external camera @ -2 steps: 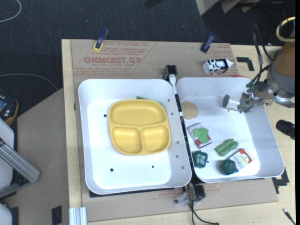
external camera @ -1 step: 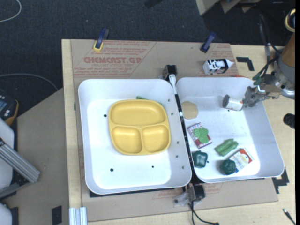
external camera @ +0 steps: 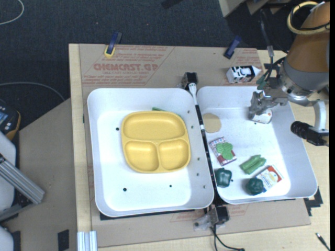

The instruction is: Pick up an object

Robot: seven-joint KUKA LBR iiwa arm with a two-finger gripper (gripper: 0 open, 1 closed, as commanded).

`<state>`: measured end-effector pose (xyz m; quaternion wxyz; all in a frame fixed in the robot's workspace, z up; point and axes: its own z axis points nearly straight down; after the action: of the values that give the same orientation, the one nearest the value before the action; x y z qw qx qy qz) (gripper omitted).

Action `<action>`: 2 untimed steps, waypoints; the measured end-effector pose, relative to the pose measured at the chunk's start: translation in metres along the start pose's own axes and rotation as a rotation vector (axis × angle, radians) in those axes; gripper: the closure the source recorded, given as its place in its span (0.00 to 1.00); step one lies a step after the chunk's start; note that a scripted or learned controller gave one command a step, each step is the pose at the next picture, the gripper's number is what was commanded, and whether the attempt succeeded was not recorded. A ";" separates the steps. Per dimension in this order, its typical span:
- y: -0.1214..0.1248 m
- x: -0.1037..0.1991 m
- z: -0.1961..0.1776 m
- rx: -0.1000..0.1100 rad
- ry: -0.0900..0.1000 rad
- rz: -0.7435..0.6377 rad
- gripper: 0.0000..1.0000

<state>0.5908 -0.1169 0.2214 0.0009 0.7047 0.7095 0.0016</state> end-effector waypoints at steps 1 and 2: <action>0.015 0.057 0.007 0.000 0.001 0.000 1.00; 0.028 0.110 0.011 0.000 0.000 0.000 1.00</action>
<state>0.6185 -0.0065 0.2102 0.0008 0.7048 0.7094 0.0017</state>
